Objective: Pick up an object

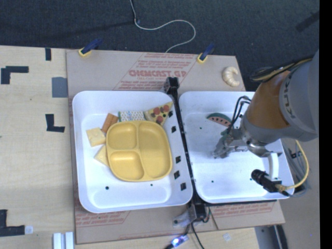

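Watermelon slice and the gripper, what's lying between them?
Nothing: in the camera view, bare white bin floor separates the watermelon slice from the gripper.

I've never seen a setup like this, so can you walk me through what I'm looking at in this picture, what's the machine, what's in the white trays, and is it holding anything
One camera looks down at a slant on a bench. The bulky grey arm with the orange band, reaching in from the right, is a robot arm. Its gripper is low inside the right white bin; I cannot tell whether it holds anything. Just above it lies a small toy watermelon slice, green and red. The left white bin holds a yellow plastic divided plate with toy food pieces, tan crackers and a pizza slice, tucked around its upper left edges. A pale croissant-like toy sits on the cardboard outside the bins.
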Tool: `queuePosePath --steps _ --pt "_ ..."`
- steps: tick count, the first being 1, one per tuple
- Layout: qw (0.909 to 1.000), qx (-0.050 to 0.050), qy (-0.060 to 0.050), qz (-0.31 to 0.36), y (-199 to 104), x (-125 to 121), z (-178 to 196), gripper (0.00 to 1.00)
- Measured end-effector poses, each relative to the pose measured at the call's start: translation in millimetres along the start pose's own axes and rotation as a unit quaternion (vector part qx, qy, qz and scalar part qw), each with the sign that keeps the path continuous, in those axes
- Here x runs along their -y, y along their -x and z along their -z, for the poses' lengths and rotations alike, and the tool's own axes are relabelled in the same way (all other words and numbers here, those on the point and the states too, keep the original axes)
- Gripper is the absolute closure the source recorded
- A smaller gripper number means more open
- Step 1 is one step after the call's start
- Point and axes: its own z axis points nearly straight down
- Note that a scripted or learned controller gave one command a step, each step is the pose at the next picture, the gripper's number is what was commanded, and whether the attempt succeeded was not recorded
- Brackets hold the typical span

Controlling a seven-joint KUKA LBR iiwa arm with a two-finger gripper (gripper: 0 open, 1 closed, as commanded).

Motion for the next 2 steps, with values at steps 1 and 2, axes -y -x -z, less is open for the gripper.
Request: queuePosePath --steps 1,2 --pt "1.0000 0.001 0.003 0.000 -2 1 42 1.00" --pt "1.0000 0.001 0.004 0.000 0 -4 104 1.00"
